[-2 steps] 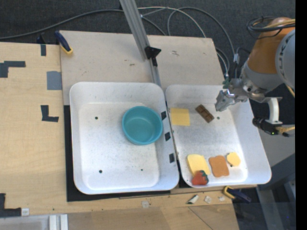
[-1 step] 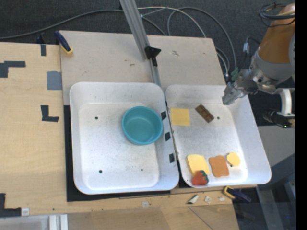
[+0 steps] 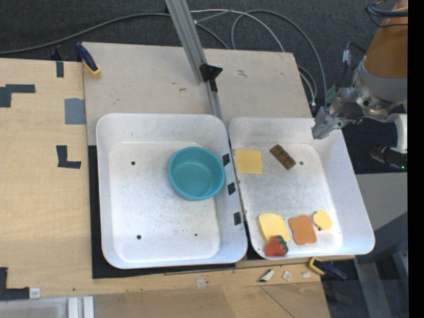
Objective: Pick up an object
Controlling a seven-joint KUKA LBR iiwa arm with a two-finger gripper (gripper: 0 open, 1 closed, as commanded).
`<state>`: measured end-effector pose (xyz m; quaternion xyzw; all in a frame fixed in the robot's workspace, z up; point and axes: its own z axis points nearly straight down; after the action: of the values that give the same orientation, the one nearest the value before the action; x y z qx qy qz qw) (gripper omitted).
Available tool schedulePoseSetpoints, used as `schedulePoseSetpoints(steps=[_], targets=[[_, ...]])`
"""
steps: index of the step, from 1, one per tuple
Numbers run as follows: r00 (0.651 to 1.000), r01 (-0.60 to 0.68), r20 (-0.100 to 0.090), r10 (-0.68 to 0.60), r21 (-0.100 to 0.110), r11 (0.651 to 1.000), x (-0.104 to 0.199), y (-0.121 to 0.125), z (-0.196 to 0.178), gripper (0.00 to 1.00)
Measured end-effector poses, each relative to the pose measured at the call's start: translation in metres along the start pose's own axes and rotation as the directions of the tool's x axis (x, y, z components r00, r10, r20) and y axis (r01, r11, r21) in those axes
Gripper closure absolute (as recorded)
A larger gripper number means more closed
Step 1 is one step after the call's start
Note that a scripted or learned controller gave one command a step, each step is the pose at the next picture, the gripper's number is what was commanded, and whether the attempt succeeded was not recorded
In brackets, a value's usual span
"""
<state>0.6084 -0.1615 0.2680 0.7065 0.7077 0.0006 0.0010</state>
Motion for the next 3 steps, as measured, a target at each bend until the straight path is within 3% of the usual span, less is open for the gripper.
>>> schedulePoseSetpoints(steps=[3], targets=[[1.0,0.005,-0.002,-0.005,0.004,1.0,0.161,-0.017,0.019,1.0]])
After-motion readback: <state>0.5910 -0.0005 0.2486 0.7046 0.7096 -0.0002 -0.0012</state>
